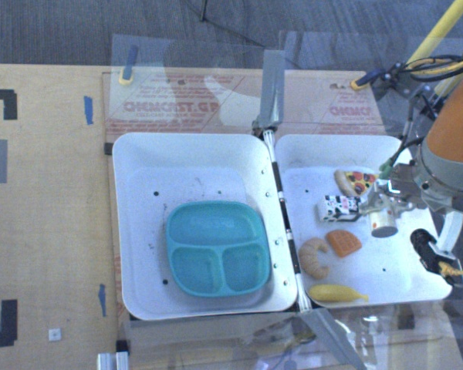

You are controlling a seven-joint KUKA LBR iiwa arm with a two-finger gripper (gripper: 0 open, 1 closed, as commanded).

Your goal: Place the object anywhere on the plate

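Observation:
A teal plate (216, 247) with three compartments lies in the left bin (131, 206). Several toy foods lie in the right bin (401, 280): a pizza slice (355, 181), a black-and-white carton (339, 207), an orange piece (343, 243), a croissant (315, 257) and a banana (337, 292). My gripper (373, 204) hangs low over the right bin, just right of the carton and below the pizza slice. Nothing can be seen held in it.
The divider wall (282, 206) between the two bins runs between the plate and the toy foods. The arm's grey wrist and orange band (451, 141) stand over the right bin's right side, with cables (417, 68) behind.

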